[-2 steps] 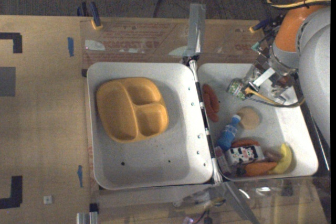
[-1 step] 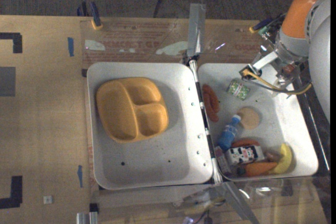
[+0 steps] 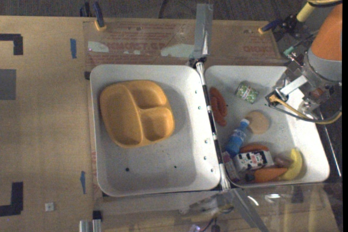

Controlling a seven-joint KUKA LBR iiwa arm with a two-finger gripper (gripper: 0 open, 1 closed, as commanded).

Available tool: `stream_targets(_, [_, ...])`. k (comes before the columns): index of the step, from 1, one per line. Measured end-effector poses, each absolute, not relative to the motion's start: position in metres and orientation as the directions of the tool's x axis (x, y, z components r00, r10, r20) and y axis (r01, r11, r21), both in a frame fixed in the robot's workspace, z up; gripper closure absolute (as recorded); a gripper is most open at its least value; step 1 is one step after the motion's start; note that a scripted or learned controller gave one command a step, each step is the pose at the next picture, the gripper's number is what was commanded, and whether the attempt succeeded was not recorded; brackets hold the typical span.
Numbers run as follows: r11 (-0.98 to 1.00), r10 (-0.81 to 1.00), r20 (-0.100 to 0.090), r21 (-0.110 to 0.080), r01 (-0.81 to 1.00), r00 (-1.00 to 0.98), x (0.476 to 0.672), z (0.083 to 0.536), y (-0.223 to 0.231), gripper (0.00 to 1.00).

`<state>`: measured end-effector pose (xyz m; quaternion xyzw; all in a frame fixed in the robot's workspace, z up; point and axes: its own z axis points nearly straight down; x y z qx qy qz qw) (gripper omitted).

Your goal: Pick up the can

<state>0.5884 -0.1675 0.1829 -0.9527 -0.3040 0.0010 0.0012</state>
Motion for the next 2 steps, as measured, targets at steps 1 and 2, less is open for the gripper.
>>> stream_targets(1, [-0.811, 0.585, 0.019, 0.023, 0.585, 0.811, 0.622, 0.114, -0.150, 0.00])
stream_targets(2, [-0.953, 0.303, 0.000, 0.000, 0.303, 0.953, 0.656, 0.126, -0.183, 0.00])
